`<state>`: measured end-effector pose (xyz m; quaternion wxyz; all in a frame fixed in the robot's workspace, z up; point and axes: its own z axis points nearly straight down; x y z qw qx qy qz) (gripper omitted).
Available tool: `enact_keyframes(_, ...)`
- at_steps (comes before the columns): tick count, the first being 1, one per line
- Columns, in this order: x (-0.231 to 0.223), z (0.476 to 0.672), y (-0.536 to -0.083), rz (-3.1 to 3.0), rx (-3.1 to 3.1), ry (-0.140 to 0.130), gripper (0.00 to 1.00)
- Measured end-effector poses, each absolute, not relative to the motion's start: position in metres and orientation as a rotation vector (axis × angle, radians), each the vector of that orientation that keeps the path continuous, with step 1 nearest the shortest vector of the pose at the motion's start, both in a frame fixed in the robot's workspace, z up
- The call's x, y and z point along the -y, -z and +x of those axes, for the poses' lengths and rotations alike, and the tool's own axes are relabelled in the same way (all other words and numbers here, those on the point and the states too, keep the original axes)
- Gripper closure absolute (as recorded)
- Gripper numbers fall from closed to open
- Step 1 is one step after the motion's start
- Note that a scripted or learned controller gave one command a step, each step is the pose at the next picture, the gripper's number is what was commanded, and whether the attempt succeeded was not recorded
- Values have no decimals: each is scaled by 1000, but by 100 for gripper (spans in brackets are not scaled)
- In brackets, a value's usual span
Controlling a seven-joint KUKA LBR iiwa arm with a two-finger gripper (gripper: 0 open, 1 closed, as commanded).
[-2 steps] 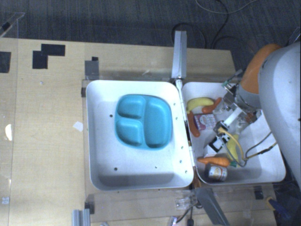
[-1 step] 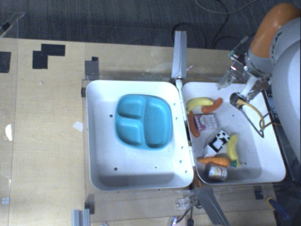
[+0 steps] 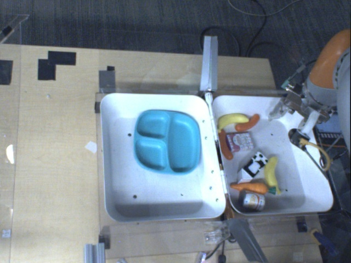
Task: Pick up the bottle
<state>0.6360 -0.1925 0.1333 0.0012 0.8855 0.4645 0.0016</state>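
Note:
A small brown and silver bottle (image 3: 253, 201) lies on its side at the front edge of the right bin (image 3: 307, 188), just below an orange carrot (image 3: 249, 188). My gripper (image 3: 292, 115) hangs over the bin's far right part, well behind and to the right of the bottle. Its two pale fingers (image 3: 277, 109) stand apart, open, with nothing between them.
The right bin also holds two bananas (image 3: 232, 119) (image 3: 271, 173), a reddish sausage (image 3: 247, 125), a maroon and white packet (image 3: 241, 142) and a black and white block (image 3: 254, 164). A blue divided plate (image 3: 167, 141) lies in the left bin (image 3: 118, 163).

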Motion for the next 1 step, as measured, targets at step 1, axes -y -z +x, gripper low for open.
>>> enact_keyframes(1,154,671,-144,2740,-1530,-9,0)
